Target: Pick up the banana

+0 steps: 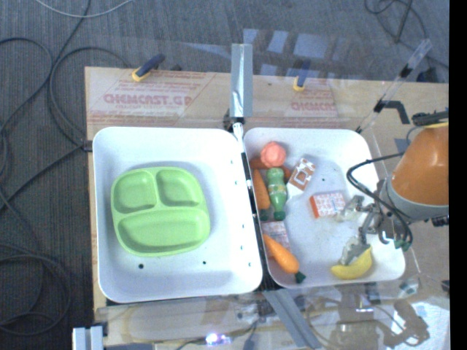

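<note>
A: We're over the right bin (343, 138) now; the banana (353, 267) lies in its near right corner, close against the near wall and not far from the right wall

B: And our gripper (357, 252) hangs right above it; the tips come down on the banana's upper edge, a touch towards its left half; whether the fingers are spread or closed, or have any grip on the fruit, we cannot tell from this slant

A: Agreed; so we call nothing held; the banana looks to be lying flat on the bin floor

B: Its long axis runs roughly left to right, the right end curling up a little; we judge the fingers should close across that axis, from far side to near side

A: That's the tight part; the near wall sits just beside the fruit, so the near finger has little room to slip in; the right wall crowds the curled end too

B: Towards the left and far side we have open floor; the orange carrot (282, 254) is well apart to the left, and the small red-and-white packet (327, 204) sits farther up the bin, clear of our path

A: So the lift itself should be free straight up; the risk, in our view, is nudging the banana against the wall rather than clamping it
</note>
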`<state>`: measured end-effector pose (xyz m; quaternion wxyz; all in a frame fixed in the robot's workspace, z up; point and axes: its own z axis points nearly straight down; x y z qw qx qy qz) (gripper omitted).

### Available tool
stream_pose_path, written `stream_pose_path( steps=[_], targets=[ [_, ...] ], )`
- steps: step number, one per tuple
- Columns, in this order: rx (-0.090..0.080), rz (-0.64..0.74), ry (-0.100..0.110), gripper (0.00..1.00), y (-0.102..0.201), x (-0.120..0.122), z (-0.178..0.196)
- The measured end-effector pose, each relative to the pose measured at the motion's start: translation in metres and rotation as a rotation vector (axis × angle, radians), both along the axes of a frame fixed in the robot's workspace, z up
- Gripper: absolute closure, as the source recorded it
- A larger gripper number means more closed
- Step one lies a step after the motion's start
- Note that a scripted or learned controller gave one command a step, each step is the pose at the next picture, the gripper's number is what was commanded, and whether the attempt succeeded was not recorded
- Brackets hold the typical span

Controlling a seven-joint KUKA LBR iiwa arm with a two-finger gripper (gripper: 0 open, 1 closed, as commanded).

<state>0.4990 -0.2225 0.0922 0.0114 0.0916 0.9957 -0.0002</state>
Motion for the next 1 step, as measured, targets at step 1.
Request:
stream_pose_path(
  steps=[1],
  targets=[
    [0.0,-0.001,-0.004,1.0,0.0003,0.0012,0.01]
  ],
)
